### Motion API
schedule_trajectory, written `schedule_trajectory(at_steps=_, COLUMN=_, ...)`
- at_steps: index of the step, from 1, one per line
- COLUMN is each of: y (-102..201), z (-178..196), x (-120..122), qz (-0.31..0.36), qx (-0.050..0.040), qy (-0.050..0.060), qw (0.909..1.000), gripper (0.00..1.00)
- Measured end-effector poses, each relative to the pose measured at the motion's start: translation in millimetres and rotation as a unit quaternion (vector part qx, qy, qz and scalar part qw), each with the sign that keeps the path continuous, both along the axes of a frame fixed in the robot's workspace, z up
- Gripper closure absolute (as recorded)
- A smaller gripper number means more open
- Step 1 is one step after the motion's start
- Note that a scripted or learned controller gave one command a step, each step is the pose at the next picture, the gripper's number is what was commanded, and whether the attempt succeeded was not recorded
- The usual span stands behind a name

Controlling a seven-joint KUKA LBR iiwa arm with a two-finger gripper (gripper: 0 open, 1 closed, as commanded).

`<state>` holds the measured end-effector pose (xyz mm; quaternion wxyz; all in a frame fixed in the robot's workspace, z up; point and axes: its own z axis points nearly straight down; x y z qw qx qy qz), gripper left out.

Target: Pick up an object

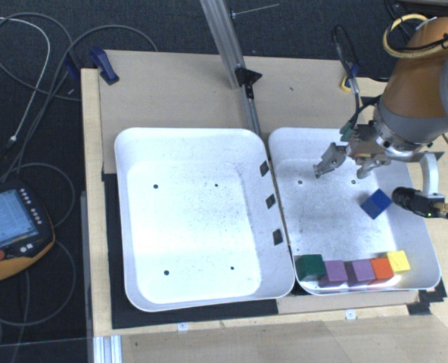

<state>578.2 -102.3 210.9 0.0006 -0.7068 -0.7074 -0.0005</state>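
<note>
My gripper (346, 165) hangs over the back part of the right bin (315, 225), fingers spread apart with nothing between them. A blue cube (375, 203) lies tilted on the bin floor, a little in front and to the right of the fingertips, apart from them. Along the bin's front wall sits a row of blocks: green (309, 265), two purple (335, 271), orange (381, 268) and yellow (399, 261).
The left bin (133, 203) lies beside the right one, separated by a narrow gap with black clips. A slanted metal pole (224, 36) rises behind the bins. A teach pendant (8, 225) and cables lie on the floor at left.
</note>
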Motion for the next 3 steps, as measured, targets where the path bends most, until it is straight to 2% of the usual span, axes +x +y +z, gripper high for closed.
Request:
schedule_trajectory(at_steps=1, y=-66.0, z=24.4, x=-24.8, qz=-0.003, qx=-0.0028, qy=-0.002, qw=1.0, gripper=0.0)
schedule_trajectory(at_steps=2, y=-105.5, z=-91.1, x=-33.1, qz=-0.001, qx=-0.0024, qy=-0.003, qw=1.0, gripper=0.0)
schedule_trajectory(at_steps=3, y=-98.4, z=-99.4, x=34.3, qz=0.002, qx=-0.0074, qy=-0.013, qw=0.9999, gripper=0.0)
